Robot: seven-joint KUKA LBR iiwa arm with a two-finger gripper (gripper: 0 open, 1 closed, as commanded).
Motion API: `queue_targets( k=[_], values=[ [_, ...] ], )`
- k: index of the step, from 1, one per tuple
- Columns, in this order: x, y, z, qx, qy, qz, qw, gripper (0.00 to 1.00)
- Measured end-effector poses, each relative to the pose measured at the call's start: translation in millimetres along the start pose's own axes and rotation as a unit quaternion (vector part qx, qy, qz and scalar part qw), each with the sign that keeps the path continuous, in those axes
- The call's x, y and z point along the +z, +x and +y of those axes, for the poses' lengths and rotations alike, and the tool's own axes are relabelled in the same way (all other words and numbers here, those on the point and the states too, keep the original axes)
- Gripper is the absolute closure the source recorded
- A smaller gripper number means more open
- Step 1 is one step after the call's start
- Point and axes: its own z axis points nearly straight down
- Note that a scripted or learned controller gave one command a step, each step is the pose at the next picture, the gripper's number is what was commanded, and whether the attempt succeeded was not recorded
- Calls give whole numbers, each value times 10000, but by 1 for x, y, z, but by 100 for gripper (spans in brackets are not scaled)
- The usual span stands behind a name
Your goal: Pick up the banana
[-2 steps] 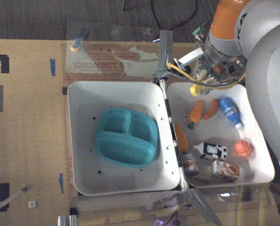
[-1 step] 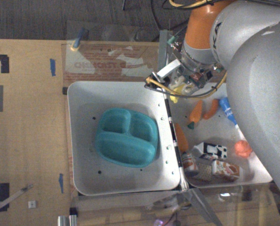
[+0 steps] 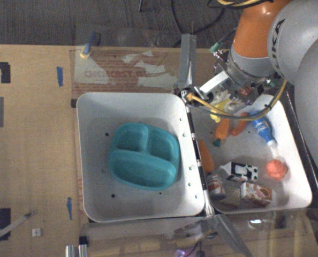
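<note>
The gripper [image 3: 229,101] hangs low in the right bin [image 3: 301,189], its grip impossible to judge, with the banana [image 3: 221,108] just beneath it, so the grasp seems underway and lifting comes next.

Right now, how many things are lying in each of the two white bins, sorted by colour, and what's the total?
Left bin:
Teal: 1, a divided plate

Right bin:
Orange: 3, carrot by the divider, two orange pieces under the hand
Yellow: 1, banana, partly hidden by the hand
Blue and white: 1, bottle
Pinkish red: 1, round fruit
Black and white: 1, small carton
Mixed print: 2, can, box

Total: 10
</note>
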Motion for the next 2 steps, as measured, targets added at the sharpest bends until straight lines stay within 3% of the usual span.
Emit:
queue_targets(
  k=[1, 2],
  values=[
    [78, 1, -33, 978, 1, 1, 9952, 100],
    [77, 21, 3, 450, -15, 12, 9990, 100]
  ],
)
